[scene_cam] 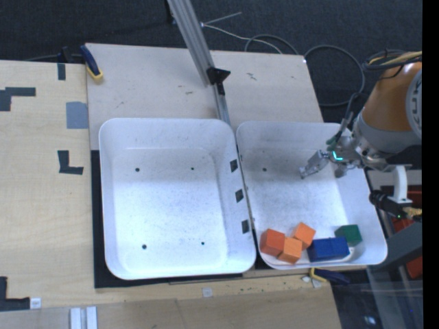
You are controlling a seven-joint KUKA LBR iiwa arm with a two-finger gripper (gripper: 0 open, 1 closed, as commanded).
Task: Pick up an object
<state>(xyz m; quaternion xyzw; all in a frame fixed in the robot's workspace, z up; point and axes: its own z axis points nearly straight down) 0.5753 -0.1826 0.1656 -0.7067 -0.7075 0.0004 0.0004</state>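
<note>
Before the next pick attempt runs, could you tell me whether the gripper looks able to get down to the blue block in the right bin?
Probably yes. The gripper hangs over the right bin, with bare floor between it and the blue block. The block sits tight against the near wall, beside orange blocks and a green block.
</note>
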